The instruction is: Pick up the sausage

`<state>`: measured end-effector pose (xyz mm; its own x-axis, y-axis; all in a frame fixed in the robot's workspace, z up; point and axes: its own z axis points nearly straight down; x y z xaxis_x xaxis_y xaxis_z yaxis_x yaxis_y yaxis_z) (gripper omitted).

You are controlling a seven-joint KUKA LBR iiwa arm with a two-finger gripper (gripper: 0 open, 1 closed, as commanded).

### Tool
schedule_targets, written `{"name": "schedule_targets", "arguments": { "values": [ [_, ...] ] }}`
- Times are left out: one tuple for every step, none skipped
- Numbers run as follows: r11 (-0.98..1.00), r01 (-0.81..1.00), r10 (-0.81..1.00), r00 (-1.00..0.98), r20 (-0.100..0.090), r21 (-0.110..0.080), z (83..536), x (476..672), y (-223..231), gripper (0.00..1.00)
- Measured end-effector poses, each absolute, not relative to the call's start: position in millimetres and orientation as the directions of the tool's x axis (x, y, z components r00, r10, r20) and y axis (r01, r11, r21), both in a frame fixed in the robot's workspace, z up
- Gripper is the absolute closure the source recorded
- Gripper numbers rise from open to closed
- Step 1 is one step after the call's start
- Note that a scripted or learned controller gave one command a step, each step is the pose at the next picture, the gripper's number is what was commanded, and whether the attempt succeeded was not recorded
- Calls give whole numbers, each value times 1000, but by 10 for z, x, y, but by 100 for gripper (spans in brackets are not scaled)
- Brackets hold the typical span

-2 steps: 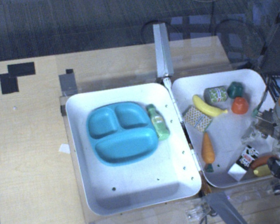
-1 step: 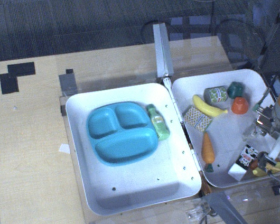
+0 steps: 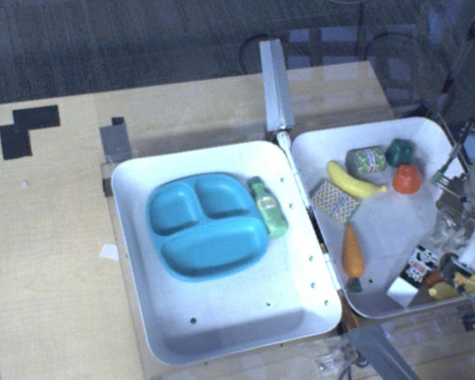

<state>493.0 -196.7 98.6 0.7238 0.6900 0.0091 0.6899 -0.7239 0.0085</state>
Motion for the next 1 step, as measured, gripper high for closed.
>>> {"name": "schedule_targets", "arguments": {
  "values": [
    [-724,690,690,724,9,8,985,4930,-1966,0]
  ]
}}
